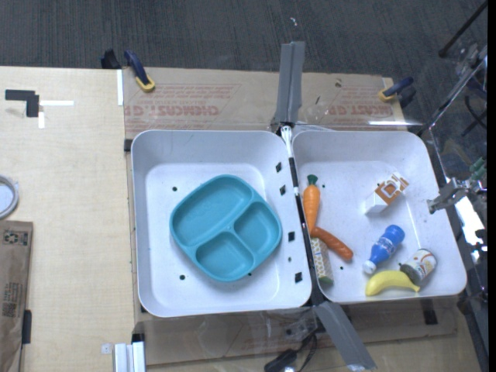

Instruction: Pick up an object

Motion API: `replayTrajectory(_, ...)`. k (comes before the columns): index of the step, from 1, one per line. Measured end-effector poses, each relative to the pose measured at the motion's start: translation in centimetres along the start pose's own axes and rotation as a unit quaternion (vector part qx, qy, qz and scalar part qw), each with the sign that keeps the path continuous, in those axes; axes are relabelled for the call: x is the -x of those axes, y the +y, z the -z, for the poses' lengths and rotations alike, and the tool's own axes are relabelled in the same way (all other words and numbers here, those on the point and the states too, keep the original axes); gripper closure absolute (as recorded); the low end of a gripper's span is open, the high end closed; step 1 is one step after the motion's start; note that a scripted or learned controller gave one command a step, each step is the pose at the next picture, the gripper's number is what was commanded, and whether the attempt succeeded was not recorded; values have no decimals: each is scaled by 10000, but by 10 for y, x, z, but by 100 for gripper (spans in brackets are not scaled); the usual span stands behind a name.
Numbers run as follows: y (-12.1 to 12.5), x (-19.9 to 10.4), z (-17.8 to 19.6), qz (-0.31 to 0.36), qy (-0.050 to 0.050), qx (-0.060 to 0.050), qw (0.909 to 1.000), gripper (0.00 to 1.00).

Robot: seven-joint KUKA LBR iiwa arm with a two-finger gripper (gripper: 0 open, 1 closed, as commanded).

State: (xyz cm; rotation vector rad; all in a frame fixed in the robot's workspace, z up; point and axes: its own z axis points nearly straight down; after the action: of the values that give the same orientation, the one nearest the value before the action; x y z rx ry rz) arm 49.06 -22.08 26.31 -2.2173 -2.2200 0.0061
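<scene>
The right bin (364,153) holds several small objects. An orange carrot with a green top (311,201) lies along its left wall. Below it an orange sausage-like piece (334,243) lies slanted, and a speckled wrapped bar (321,262) rests by the wall. An orange-and-white box (390,190) sits toward the right. Near the front right, a blue bottle with a white cap (385,247), a yellow banana (392,283) and a small tin (421,264) lie close together. The left bin (155,169) holds a blue divided plate (225,227).
A grey divider bar (291,84) runs between the bins at the back. Blue-and-yellow clamps (139,72) (397,91) hold the cardboard behind them. A metal fixture (457,200) sits at the right bin's outer edge. A tape roll (6,198) and a brown bag (14,277) lie far left.
</scene>
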Motion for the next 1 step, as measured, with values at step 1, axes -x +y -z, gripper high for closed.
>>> replayTrajectory(1,49,-14,-117,296,4,0,9996,0)
